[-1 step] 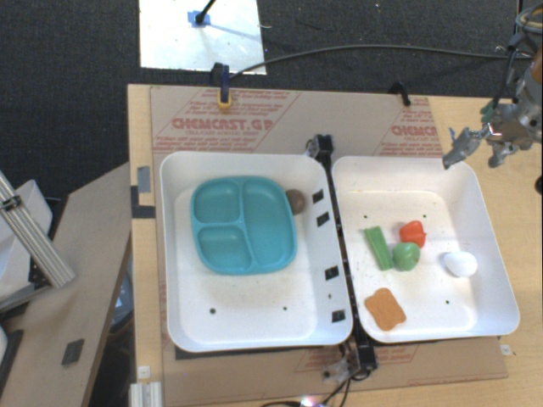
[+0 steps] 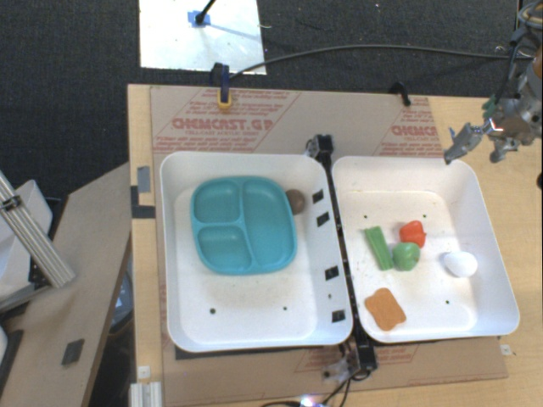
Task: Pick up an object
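Note:
The right bin holds a green stick, a green ball, a red piece, a white egg-shaped object and an orange flat piece. My gripper hangs above the bench just beyond the right bin's far right corner, well away from all of them. Its fingers are spread open with nothing between them.
The left bin bears a teal divided plate, with a small brown ball beside the plate's far right corner. A black-clipped divider runs between the bins. A cable arcs over the bench behind them.

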Controlling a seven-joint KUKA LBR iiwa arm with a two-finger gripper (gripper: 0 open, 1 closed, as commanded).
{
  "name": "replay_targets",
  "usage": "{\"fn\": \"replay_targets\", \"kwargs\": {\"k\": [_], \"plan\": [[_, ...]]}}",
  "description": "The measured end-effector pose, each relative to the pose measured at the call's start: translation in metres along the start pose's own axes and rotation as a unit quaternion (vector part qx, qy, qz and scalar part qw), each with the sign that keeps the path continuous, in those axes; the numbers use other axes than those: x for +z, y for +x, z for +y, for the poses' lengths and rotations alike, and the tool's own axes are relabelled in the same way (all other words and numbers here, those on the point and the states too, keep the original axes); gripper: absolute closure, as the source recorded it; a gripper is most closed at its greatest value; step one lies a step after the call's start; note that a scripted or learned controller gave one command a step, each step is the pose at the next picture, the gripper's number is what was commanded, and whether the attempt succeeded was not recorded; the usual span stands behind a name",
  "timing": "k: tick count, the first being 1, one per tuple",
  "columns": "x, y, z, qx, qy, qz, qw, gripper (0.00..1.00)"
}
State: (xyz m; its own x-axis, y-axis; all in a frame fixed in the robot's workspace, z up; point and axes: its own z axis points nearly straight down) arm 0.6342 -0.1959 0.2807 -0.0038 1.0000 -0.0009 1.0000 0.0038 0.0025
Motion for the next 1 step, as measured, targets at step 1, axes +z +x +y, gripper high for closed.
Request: {"fn": "replay_targets", "kwargs": {"k": [1], "plan": [[0.0600, -0.0035, 0.0055, 0.001, 0.003, 0.001, 1.0000, 0.00]]}}
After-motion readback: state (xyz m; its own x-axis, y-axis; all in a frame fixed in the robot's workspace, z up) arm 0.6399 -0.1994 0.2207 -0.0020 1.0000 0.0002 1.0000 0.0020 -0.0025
